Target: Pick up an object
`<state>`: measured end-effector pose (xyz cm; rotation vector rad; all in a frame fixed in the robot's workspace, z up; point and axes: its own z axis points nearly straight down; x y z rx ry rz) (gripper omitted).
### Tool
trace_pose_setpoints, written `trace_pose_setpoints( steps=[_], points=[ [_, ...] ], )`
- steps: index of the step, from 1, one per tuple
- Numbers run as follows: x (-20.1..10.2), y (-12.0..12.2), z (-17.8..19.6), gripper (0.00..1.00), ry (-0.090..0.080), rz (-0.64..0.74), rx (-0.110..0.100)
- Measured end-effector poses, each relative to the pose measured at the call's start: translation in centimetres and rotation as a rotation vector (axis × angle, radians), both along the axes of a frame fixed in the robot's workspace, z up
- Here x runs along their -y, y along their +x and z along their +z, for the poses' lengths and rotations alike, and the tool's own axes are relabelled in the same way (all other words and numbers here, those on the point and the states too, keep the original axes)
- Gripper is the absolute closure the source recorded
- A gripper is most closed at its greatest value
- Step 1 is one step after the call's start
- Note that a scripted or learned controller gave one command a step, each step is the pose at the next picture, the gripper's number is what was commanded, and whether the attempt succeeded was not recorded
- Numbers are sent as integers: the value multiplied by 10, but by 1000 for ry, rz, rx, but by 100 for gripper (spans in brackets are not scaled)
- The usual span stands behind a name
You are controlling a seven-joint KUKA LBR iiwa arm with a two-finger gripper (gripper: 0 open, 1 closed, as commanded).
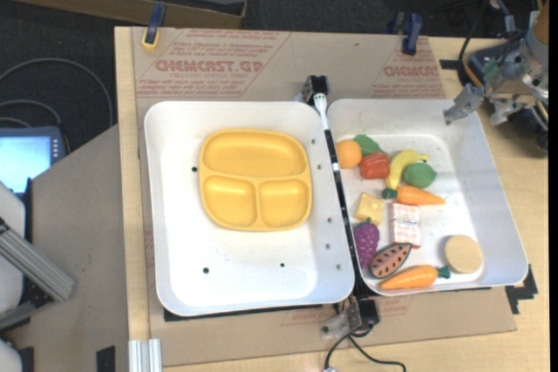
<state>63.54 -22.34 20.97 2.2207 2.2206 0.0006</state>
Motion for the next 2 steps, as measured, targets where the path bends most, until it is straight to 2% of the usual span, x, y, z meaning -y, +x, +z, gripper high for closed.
trace_pose_setpoints(
  steps=[1,2],
  points=[
    [-38,28,-108,0,3,4,-5],
    [-115,-39,-127,0,5,4,-9]
  ],
)
